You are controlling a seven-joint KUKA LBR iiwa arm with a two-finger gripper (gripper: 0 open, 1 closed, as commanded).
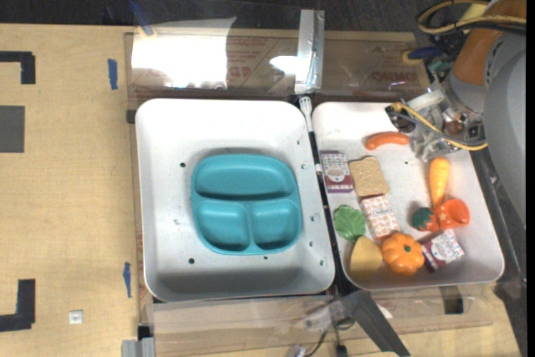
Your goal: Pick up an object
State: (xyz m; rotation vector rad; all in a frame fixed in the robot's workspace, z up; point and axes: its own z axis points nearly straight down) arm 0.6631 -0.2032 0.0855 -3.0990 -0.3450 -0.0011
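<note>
The right bin (485, 217) holds several toy foods. A red sausage (387, 140) lies near the far end, with an orange carrot (438, 177) to its right. A tan cracker (368, 174) and a small printed carton (334, 169) sit toward the left wall. Nearer the front are a second printed box (380, 216), a green leaf (349, 221), a yellow piece (365, 257), an orange pumpkin (402, 253), an orange fruit (451, 212) and a third carton (443, 248). My gripper (420, 132) hangs over the bin's far right corner, just right of the sausage and above the carrot.
The left bin (159, 180) contains a teal divided plate (246, 201). A clear plastic sheet (226, 54) stands behind the bins. The grey arm (506, 96) fills the right side past the right bin's edge. Tan bench surface (67, 180) lies to the left.
</note>
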